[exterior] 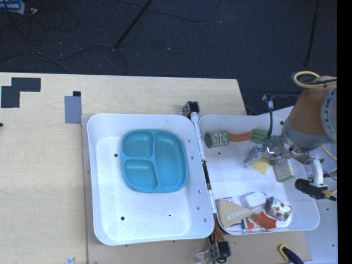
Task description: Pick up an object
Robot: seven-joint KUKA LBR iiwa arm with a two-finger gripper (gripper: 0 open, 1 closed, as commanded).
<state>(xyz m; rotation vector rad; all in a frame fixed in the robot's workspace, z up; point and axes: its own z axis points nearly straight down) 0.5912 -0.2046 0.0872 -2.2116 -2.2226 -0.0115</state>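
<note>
Arm reaching into the right bin over scattered objects.

The gripper stands low near the bin's middle, fingers spread apart, gripping nothing. A yellow block lies just beneath the fingertips; a carrot and can lie to its upper left, apart.

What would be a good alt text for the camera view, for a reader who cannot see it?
A grey robot arm reaches from the right, its gripper low over small items in the right white bin: a can, a carrot and a cup. The left white bin holds a blue divided plate.
</note>
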